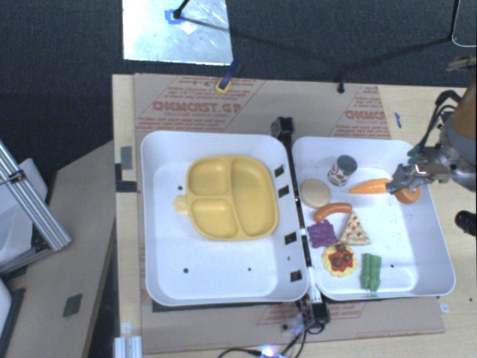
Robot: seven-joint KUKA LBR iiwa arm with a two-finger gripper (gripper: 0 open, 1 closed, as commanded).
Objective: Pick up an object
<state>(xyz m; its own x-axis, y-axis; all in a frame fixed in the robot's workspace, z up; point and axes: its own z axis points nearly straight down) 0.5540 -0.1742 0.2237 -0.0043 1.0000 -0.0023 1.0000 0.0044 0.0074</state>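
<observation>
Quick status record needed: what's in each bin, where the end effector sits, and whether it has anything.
left bin: yellow divided plate
right bin: small can, carrot, tan round piece, sausage, purple piece, pizza slice, round pizza, green piece
end effector: over the right bin's far right part, beside the carrot's tip
grasp: cannot tell
orange item: just under the end effector

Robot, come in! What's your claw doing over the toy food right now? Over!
Gripper low over right bin, at carrot tip. Nothing seen held. Small orange piece just beneath. Can nearby, apart.
</observation>
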